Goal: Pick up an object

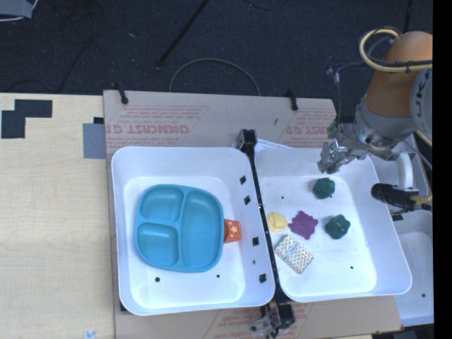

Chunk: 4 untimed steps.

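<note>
Left bin (pixel 127 189) holds a blue divided plate (pixel 180 227), with a small orange block (pixel 232 230) touching the plate at 3 o'clock. Right bin (pixel 381 260) holds five small items. Gripper (pixel 330 162) hangs over its far rim, nothing between the fingers; open or closed: cannot tell. Dark green round toy (pixel 324 187) lies just at 6 o'clock of the gripper, apart from it. Checkered packet (pixel 294 253), purple toy (pixel 304 224), green pepper-like toy (pixel 337 226) and yellow piece (pixel 277 222) sit further toward 6 and 7 o'clock.
</note>
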Each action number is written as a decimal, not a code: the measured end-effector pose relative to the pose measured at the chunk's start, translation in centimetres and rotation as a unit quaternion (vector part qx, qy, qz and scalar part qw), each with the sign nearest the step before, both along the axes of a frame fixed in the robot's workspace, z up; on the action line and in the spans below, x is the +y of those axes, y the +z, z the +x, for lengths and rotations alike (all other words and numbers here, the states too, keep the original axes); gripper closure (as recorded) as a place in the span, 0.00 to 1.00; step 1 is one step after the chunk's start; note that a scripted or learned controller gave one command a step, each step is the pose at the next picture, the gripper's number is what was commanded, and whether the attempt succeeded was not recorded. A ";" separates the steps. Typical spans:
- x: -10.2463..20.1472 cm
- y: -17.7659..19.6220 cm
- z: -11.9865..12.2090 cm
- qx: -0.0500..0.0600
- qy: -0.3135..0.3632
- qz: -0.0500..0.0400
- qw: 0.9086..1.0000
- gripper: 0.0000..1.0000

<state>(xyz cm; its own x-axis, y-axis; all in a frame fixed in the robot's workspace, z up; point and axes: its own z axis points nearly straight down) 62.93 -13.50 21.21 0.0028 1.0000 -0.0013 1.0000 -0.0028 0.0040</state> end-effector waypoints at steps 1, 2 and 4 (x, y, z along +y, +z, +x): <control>-0.1 4.3 0.1 0.001 0.002 0.000 1.000 1.00; 4.1 3.1 -1.3 0.004 0.003 0.002 1.000 1.00; 15.1 0.9 -4.6 0.005 0.003 0.002 1.000 1.00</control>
